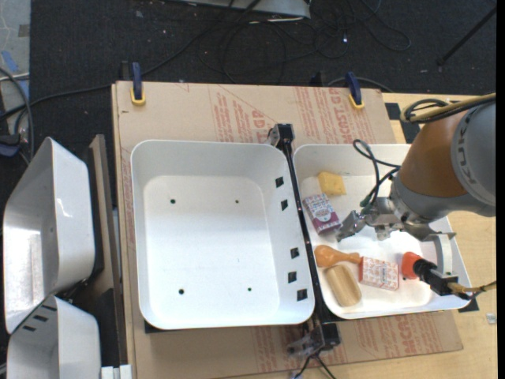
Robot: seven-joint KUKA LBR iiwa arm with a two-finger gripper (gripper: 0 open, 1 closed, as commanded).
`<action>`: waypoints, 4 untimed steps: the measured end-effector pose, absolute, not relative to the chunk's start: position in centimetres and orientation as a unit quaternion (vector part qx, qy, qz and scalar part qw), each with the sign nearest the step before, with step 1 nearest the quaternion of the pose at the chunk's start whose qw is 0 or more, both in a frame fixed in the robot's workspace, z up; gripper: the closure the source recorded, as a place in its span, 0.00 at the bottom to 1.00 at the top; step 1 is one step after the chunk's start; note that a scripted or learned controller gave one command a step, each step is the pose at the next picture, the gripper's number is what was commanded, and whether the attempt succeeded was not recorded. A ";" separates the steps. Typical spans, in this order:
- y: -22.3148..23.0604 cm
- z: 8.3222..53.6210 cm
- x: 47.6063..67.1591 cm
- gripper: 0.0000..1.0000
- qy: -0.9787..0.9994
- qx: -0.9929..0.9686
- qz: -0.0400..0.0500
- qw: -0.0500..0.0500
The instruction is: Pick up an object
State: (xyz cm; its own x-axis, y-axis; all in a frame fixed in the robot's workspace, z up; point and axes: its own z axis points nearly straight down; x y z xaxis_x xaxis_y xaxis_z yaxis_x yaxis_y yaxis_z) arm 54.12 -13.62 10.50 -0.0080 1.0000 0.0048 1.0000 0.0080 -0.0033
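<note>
jaws [353, 226], state unclear, hover in the right bin [442, 302] beside the purple packet [320, 212], above the orange pear-shaped toy [334, 255].

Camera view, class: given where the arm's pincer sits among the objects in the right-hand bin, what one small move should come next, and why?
Probably a short drop straight down toward the purple-and-white packet. The pincer sits just to that packet's right in the right white bin, and nothing shows between its fingers. The yellow sponge-like block and the orange-and-tan pin-shaped toy lie a little farther off.
</note>
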 end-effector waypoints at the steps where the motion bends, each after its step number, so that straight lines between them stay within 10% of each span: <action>1: -11.2 9.5 48.4 0.00 -0.704 -0.711 0.001 -0.008; 2: -13.9 9.3 53.7 0.00 -0.708 -0.706 -0.001 -0.003; 3: -10.8 9.2 48.6 0.00 -0.706 -0.708 0.001 0.002; 4: -9.9 9.3 54.4 0.00 -0.709 -0.705 -0.001 -0.002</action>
State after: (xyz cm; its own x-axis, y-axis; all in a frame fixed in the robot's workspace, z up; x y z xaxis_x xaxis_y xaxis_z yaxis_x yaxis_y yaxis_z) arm 54.43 -9.92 9.26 -0.0053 1.0000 -0.0007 1.0000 0.0053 0.0047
